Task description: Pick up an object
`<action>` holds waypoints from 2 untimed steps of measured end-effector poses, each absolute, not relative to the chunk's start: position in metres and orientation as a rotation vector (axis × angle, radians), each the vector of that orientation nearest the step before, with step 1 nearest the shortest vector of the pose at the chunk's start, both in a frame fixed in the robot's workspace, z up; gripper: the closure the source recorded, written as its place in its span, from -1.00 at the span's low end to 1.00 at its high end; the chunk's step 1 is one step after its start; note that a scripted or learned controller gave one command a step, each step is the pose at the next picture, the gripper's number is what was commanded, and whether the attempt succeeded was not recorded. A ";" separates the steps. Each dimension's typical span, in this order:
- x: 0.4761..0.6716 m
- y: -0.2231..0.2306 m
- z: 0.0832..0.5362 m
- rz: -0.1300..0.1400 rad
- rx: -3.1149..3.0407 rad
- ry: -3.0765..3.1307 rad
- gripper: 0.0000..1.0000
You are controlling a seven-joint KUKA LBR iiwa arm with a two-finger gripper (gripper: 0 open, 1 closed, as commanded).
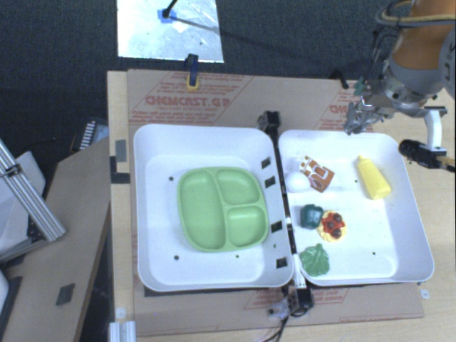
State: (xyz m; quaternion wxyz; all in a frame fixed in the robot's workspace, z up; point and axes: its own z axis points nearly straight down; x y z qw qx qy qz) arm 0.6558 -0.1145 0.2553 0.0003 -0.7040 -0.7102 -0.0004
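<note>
With our grey two-finger gripper [354,125], state unclear, above the yellow plastic mustard bottle [372,177], we should descend centred over it.

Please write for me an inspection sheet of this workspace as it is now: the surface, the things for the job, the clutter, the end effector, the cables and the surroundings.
Surface: two shallow white bins side by side, left bin and right bin, on a brown board.
Job's things: in the right bin, a yellow bottle, a brown and white block, a white egg shape, a dark green piece, a red and yellow piece, a green leafy piece.
Clutter: a green divided tray in the left bin.
End effector: above the right bin's far edge, nothing seen in it; finger state unclear.
Cables: wires at the wrist and at the near bin joint.
Surroundings: dark carpet, silver sheet, aluminium rail.
</note>
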 end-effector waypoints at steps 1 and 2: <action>0.650 -0.071 0.253 -0.003 -2.211 -2.231 1.00; 0.630 -0.017 0.241 0.000 -2.211 -2.230 1.00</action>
